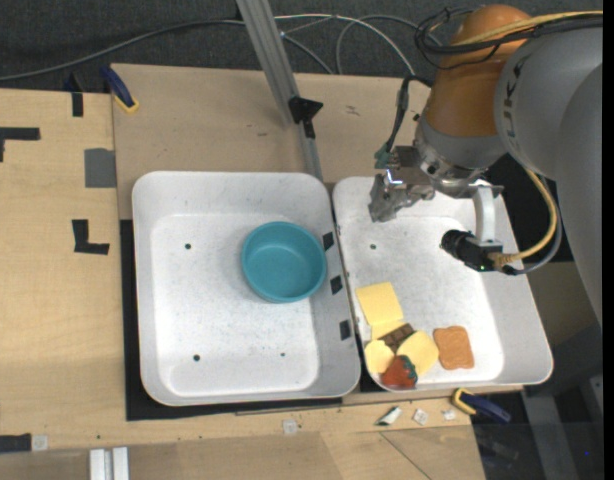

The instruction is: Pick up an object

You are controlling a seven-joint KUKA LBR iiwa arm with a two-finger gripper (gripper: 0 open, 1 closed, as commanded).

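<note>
Your hand (385,206) hangs over the right bin's (507,313) 11 o'clock corner, pointing down; I cannot tell its state. Food pieces (399,340) lie toward 6 o'clock.

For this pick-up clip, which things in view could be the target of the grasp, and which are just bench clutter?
Belonging to the job:
- end effector, above the right white bin
- round teal plastic bowl in the left white bin
- pale yellow square block
- smaller yellow block
- flat orange piece
- small red item

Lying about:
- blue-and-yellow clamp
- black tape marks
- slanted metal pole
</note>
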